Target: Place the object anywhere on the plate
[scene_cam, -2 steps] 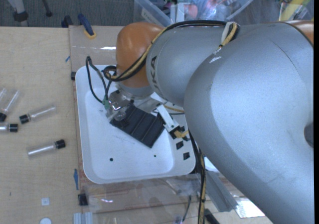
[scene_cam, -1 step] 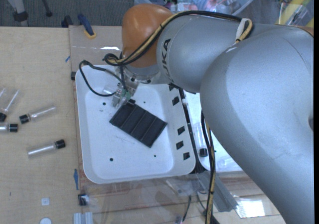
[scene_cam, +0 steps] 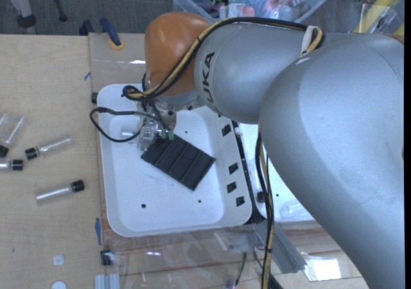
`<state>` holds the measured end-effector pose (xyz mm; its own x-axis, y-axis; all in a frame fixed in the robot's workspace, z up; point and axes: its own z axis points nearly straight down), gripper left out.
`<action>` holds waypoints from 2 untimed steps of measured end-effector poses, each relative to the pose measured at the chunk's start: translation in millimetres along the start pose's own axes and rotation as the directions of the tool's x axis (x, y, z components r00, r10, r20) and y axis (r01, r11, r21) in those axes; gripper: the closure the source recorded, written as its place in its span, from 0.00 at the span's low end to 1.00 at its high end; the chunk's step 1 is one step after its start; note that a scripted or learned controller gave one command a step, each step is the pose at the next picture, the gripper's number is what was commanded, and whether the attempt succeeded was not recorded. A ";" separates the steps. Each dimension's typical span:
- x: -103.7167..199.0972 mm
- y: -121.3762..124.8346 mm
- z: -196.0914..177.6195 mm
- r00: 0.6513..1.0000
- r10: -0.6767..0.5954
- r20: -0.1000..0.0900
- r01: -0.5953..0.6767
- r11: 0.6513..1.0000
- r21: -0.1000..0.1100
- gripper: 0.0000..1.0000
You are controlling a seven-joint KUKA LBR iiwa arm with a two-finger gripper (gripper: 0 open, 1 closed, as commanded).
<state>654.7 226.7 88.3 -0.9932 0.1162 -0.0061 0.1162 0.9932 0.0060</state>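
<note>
- Gripper [scene_cam: 154,132] down in the bin [scene_cam: 122,214], beside the black slab [scene_cam: 178,162]; jaw state hidden, can't tell.
- Risk: arm blocks view, so a miss passes unnoticed.

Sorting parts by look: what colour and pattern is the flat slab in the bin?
Black, with parallel ridges: the slab, seen in the camera view.

Bench layout from above
Black ribbed rectangular plate [scene_cam: 178,162] lies tilted in the shallow white plastic bin [scene_cam: 128,214]; clear capped vials [scene_cam: 59,190] lie left on the bench
</note>
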 end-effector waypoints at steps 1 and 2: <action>25.7 -3.6 -24.4 0.925 -0.379 -0.006 0.379 0.925 0.001 1.00; -13.5 1.3 -112.0 0.687 -0.726 0.001 0.726 0.687 0.000 1.00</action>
<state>667.5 225.8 200.3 -0.7670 -0.6416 -0.0099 -0.6416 0.7670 -0.0001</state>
